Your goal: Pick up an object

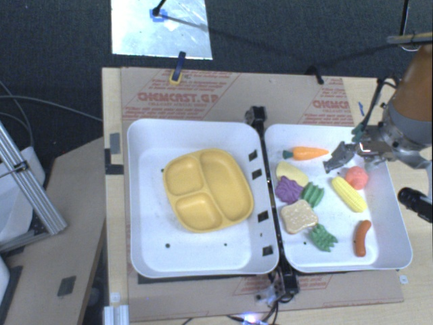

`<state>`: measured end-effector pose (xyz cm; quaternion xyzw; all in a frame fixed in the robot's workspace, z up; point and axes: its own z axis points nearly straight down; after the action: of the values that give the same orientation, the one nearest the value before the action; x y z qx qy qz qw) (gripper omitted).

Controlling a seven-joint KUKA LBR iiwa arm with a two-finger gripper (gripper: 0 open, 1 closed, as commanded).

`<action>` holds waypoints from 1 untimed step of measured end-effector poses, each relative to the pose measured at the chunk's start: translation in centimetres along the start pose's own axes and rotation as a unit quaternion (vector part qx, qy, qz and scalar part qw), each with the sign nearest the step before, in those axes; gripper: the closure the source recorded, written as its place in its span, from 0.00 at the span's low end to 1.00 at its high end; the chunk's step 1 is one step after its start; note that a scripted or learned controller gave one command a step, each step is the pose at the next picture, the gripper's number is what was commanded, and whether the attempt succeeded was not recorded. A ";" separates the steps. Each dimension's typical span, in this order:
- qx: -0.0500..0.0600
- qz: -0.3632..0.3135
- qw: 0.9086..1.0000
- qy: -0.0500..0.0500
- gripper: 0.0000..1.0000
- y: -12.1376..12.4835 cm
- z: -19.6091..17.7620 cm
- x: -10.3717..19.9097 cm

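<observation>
Two white bins [145,202]; one yellow tray [206,188]; eight toy foods [318,198].

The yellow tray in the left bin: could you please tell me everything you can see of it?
The yellow tray is a rounded, glossy, plastic-looking dish split by raised ridges into three compartments: two smaller ones on its left side and one long one on its right. It lies flat and right way up near the middle of the left bin, turned at a slant to the bin's walls. Nothing lies in it, and it touches only the bin floor.
</observation>
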<state>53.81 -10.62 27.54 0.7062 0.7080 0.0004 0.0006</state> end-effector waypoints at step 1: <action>-0.010 -0.002 1.000 -0.001 0.00 -4.6 -14.8 1.2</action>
<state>49.22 -9.43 42.38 0.7050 0.7092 0.0067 0.0081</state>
